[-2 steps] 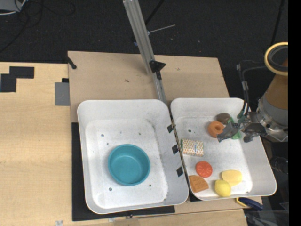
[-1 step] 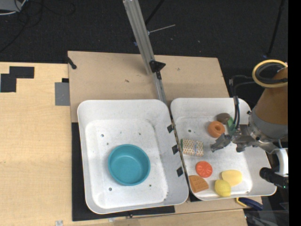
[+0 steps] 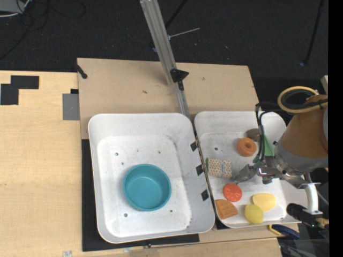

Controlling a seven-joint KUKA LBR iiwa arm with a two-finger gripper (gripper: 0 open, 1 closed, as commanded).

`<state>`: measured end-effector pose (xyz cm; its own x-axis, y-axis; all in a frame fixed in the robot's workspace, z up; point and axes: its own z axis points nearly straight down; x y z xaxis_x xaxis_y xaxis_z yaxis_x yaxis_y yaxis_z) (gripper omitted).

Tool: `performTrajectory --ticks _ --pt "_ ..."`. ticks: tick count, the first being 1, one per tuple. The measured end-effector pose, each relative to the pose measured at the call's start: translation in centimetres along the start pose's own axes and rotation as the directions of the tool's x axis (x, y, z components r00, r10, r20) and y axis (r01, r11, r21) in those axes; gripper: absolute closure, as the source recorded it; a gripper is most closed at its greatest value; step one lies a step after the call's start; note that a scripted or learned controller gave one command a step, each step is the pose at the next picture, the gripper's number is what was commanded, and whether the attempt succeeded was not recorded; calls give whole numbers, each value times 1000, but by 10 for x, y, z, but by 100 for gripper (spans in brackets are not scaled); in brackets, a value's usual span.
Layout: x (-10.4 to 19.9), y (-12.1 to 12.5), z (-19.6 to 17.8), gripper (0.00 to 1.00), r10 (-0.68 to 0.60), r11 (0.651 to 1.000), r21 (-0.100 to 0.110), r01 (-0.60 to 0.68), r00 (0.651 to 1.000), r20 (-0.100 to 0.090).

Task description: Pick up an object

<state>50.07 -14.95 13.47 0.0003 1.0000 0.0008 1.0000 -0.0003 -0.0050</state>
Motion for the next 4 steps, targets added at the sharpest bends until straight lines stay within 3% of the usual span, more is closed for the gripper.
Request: performTrajectory --ticks 1,2,4 --pt "0 1 44 0 -1 1000 -6 1 1000 1" --pt "-1 1 32 100 0 1000 -8 0 1000 2" --pt "5 -3 -64 100 -1 1000 -9 1 1000 2"
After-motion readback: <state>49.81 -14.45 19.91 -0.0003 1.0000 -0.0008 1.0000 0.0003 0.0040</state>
